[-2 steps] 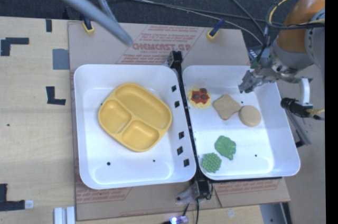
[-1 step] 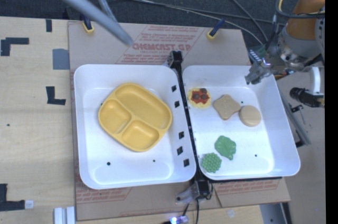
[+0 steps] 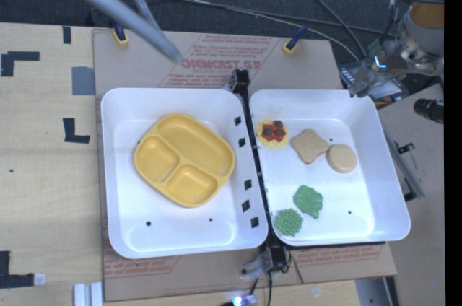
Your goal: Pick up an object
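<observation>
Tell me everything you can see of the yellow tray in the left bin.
The yellow tray is a shallow, rounded-square dish that looks like moulded plastic, split by raised ridges into three compartments, one large and two smaller. It lies flat and face up, turned at an angle to the walls of the left bin, near the bin's middle. It rests on the bin floor, with nothing else touching it.

Yellow tray [image 3: 185, 159]; white bins [image 3: 115, 175]; green broccoli [image 3: 309, 200]; tan toast [image 3: 310, 145].
</observation>
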Available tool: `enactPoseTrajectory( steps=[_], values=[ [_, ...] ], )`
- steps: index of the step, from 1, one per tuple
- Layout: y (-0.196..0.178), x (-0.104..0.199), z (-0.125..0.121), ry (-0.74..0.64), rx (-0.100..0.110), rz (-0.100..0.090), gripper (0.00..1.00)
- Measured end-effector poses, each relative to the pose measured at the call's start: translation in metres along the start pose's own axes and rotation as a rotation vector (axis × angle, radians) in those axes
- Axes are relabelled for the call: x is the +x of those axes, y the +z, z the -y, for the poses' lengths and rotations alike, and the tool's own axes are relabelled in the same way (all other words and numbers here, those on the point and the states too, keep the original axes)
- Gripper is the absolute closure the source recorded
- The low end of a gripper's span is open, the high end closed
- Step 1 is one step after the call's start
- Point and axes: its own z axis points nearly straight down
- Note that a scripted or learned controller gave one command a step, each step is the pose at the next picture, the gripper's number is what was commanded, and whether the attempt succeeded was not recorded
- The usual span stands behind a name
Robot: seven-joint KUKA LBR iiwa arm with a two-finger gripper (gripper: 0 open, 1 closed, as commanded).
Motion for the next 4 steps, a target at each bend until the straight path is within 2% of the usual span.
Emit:
enactPoseTrajectory(
  steps=[1, 4],
  values=[
    [0.013, 0.045, 0.006, -0.003, 0.008, -0.003, 1.0],
    [0.042, 0.214, 0.031, -0.004, 0.009, -0.002, 1.0]
  ],
)
